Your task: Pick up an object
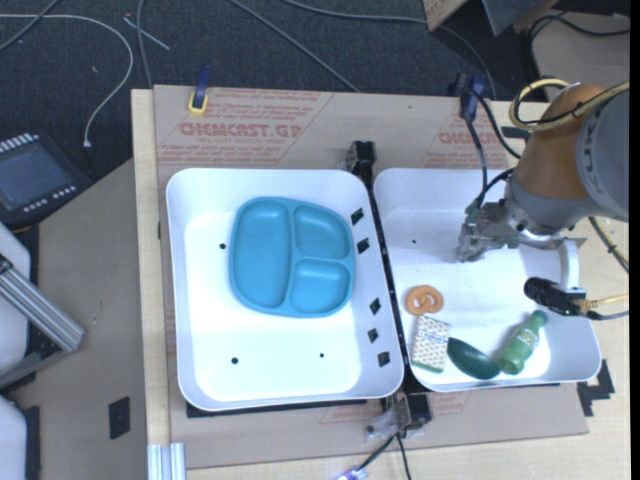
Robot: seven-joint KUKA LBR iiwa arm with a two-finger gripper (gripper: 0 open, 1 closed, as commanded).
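Across the bench lie two white bins. Left bin [200, 298]: blue divided plate [292, 256] near its far edge. Right bin [440, 208]: gripper [478, 238] over its far middle, finger state cannot be told. Along its near edge: green bottle [522, 342], dark green scoop-like item [472, 358], patterned packet [431, 342], orange ring [424, 298].

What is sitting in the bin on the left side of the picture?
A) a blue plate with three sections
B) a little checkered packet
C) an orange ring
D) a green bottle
A: the blue plate with three sections lies in the left bin, while the green bottle, orange ring and checkered packet are all in the right bin.
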